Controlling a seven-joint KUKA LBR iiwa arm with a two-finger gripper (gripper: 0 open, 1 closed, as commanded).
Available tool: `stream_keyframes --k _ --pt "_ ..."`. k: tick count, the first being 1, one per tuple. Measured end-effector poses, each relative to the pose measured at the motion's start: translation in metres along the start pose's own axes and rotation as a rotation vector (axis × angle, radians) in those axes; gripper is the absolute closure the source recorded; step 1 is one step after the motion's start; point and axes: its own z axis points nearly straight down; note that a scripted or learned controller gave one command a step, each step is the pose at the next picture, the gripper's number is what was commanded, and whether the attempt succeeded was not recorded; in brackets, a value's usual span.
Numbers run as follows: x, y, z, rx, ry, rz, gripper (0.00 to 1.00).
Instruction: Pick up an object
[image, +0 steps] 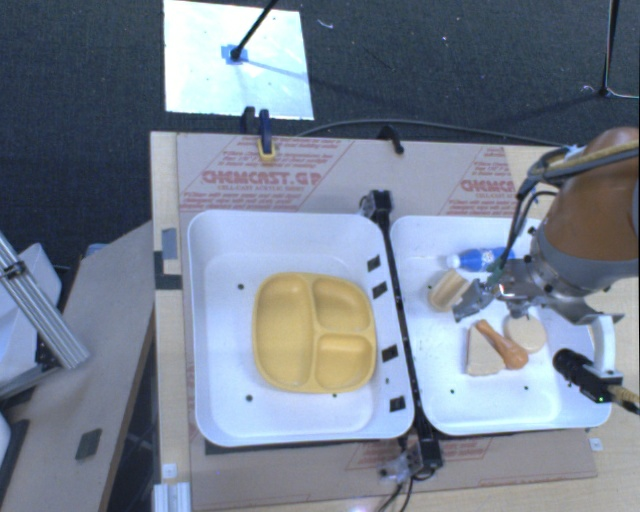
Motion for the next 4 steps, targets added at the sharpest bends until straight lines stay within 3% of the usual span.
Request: stream_keyframes --k 2,3,4 --pt "-0.006 0.005 0.120 0.001 0.000 0.002 0.00" --pt "-0.008 0.009 0.132 -0.012 -0.007 0.004 0.00" --pt "-0.011 0.012 0.119 -0.023 -0.011 0.005 1.00"
